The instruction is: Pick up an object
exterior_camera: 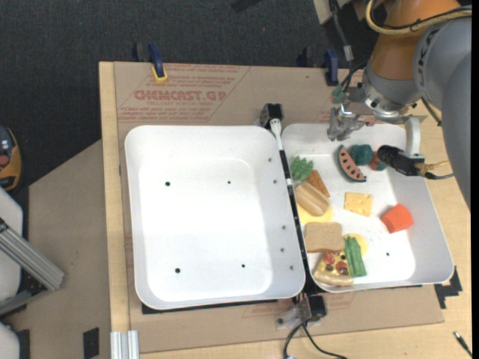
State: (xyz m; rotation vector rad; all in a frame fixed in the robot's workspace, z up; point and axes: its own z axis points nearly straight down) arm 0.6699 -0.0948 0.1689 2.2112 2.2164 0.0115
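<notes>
The gripper (340, 132) hangs over the far left corner of the right bin (400, 264), above bare white floor; whether it is spread or pressed together cannot be told, and nothing shows pinched in it. All the things to pick lie in this bin. Nearest the gripper, just off the far edge, is a watermelon slice (349, 163), a curved red wedge with dark seeds and a green rind, and a rounded teal piece (363, 154) touches its right side. Along the bin's left edge things are crowded: a leafy green piece (301, 167) lies against a tapered orange carrot (319, 182), which lies against a smooth tan bun (310, 199). Toward the near left corner a square slice of brown toast (323, 235) lies against a pizza slice (334, 266) with red and green spots, and a ribbed green vegetable (355, 260) lies along the pizza's right side. Out in the middle, apart from the rest, lie a flat yellow cheese square (358, 203) and, nearer the right edge, a blocky orange-red piece (397, 218). The left bin (202, 223) is shallow white plastic with rounded corners and small dark dots on its floor. Both bins rest on a tan board (187, 96) printed with red letters, with a blue clamp (157, 60) on its far edge.
</notes>
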